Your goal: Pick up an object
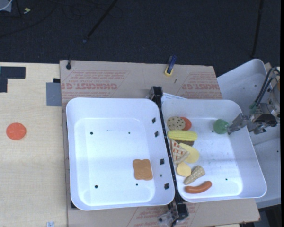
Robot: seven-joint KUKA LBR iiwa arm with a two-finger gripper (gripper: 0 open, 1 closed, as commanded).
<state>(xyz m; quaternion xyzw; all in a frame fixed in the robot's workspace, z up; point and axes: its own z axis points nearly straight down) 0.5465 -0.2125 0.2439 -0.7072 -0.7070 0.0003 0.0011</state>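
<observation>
An orange disc (16, 131) lies on the pale wooden bench (28, 174) at far left, well apart from the work. Next comes the left bin (85, 112), which holds a single tan slice of toast (143, 169) near its lower right corner. Across the black clips that join the two bins, the right bin (255, 174) carries a crowd of toy food along its left wall: a round brown cracker (175, 123) touching a red piece (186, 124), a yellow corn cob (182, 135) lying crosswise just below them, a waffle wedge (179, 152), pale yellow pieces (183, 169), a cone (194, 175), and an orange-red sausage (198, 187) lying roughly crosswise near the front wall.

Apart from that pile, near the bin's far right corner, sits a small green ball (221, 126). It is the object closest to the gripper (236, 125), which reaches in over the right wall from the arm at the frame's edge. The grey fingers point left toward the ball and their tips appear just beside it, possibly touching. How far apart the jaws stand cannot be told from this angle, and nothing is seen held between them.

The ball lies directly left of the fingertips, so the pick appears to hinge on a short advance leftward. Being round, it offers no long axis to line up with, but it may roll away if nudged.
</observation>
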